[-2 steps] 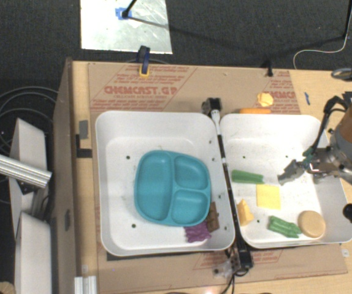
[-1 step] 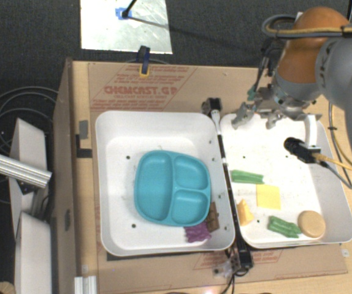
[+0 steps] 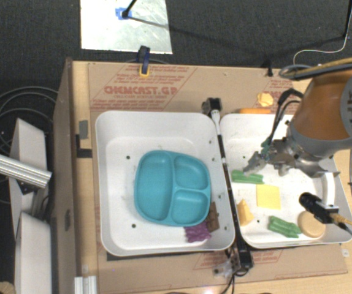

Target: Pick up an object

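Risk, as I judge it: the gripper (image 3: 257, 161) hangs just at 12 o'clock of the green bean (image 3: 247, 177), its jaws' set I cannot tell, and a descent could push the bean away. Left bin (image 3: 111, 164): blue divided plate (image 3: 172, 187), purple scrap (image 3: 195, 233) at its 5 o'clock. Right bin (image 3: 243, 127): yellow square (image 3: 268, 196), second green piece (image 3: 284, 226), round tan disc (image 3: 312, 227), cheese wedge (image 3: 244, 212).

High slanted view over both bins (image 3: 164, 122)
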You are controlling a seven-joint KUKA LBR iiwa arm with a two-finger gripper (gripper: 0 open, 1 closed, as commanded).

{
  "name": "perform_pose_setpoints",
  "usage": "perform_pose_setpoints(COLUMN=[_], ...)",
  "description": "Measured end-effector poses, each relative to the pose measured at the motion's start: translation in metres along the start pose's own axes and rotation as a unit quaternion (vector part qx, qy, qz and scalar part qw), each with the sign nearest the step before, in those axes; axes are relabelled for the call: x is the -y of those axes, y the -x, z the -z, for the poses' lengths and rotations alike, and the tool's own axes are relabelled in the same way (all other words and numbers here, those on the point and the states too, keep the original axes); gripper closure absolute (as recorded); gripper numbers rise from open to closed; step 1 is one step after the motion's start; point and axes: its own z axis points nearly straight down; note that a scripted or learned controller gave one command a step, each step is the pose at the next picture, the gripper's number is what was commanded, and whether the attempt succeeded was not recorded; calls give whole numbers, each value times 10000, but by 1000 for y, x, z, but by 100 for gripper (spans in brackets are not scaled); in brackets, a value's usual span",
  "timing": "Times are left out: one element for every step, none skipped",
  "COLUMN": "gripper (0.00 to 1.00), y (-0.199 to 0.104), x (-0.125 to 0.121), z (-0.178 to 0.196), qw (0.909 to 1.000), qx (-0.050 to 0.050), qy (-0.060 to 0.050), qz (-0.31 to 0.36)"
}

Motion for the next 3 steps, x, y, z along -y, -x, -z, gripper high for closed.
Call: perform_pose_setpoints(gripper=[0,0,0], y=[39,18,32], x=[48,-38,4], z=[-101,-97,-99], qw=[10000,10000,10000], qx=[9,4,4], qy=[26,76,31], qz=[-11,51,5])
